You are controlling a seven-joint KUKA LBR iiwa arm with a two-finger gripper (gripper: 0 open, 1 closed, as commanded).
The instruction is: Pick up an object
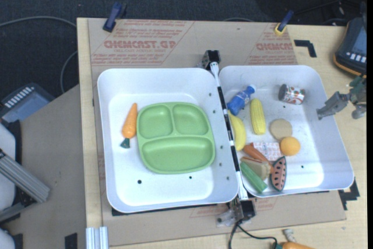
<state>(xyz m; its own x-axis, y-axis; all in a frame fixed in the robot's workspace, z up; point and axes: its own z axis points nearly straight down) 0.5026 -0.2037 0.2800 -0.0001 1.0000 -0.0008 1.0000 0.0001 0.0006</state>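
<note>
gripper [331,107] is hovering at the right bin's [332,143] right rim, clamping nothing; finger spacing cannot be told. carrot [129,123] is lying beside the green plate [175,137].

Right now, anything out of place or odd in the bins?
Nothing spilled or damaged. One oddity: the toy carrot lies alone beside the green divided plate in the left bin, while the other toys sit crowded in the right bin. The small can there lies on its side. The claw sits at that bin's right rim.
</note>
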